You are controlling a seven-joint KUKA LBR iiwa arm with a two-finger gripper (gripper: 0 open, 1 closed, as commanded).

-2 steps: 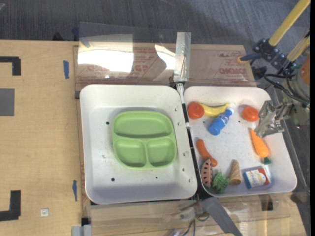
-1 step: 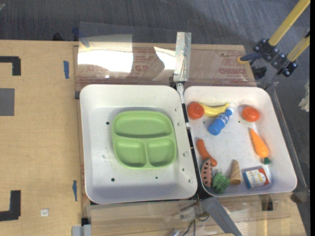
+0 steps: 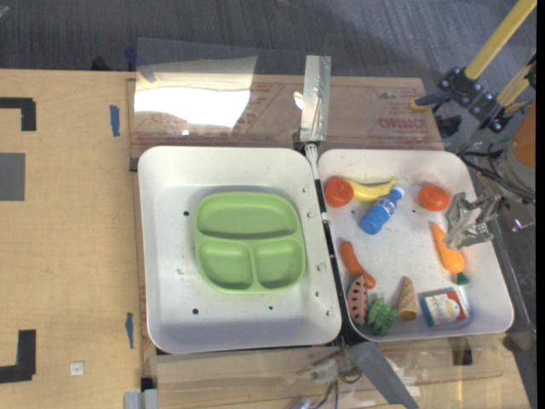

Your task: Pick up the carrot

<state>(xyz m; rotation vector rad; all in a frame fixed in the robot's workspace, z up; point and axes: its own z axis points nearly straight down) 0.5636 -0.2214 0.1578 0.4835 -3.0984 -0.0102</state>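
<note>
The carrot (image 3: 448,251) is orange with a small green end. It lies at a slant near the right wall of the right bin (image 3: 498,288). My gripper (image 3: 467,228) reaches in from the right and sits low over the carrot's upper end. It looks open, with its metal fingers (image 3: 455,221) spread on either side of that end. I cannot see whether the fingers touch the carrot. The carrot still rests on the bin floor.
The right bin also holds an orange ball (image 3: 434,197), a banana (image 3: 375,187), a blue bottle (image 3: 379,213), a red pepper (image 3: 353,262), a cone (image 3: 407,296) and a small can (image 3: 443,307). A green divided plate (image 3: 249,241) lies in the left bin.
</note>
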